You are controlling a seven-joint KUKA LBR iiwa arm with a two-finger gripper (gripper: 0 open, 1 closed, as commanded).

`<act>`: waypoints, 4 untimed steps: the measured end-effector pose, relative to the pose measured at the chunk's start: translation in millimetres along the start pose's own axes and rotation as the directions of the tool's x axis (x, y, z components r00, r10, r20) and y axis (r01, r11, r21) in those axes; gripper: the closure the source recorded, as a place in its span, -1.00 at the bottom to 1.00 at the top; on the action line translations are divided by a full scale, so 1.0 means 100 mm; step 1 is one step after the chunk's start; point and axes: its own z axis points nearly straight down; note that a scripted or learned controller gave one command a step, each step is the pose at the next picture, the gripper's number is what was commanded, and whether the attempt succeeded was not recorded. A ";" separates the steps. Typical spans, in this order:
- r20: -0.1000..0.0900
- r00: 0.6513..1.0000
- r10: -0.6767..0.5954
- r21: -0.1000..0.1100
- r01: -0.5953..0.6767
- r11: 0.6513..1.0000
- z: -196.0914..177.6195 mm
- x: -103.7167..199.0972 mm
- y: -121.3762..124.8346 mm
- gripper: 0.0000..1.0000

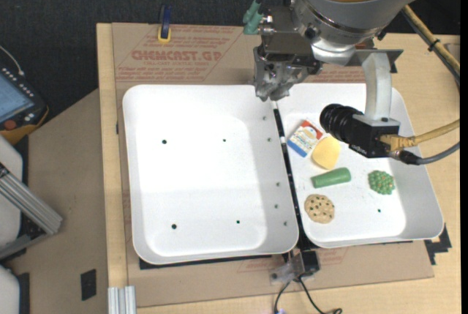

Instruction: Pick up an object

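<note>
Jaws hang above the far end of the bins' shared edge, their state unclear; cookie (319,208) lies apart

A yellow block (327,153), green cylinder (330,177) and cookie (319,208) lie clustered in the right bin (417,221). A green knobbly piece (381,182) sits nearby, a small packet (305,138) above them.
</note>
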 end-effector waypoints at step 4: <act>-0.003 1.000 0.004 -0.011 -0.004 1.000 -0.55 0.58 -0.05 1.00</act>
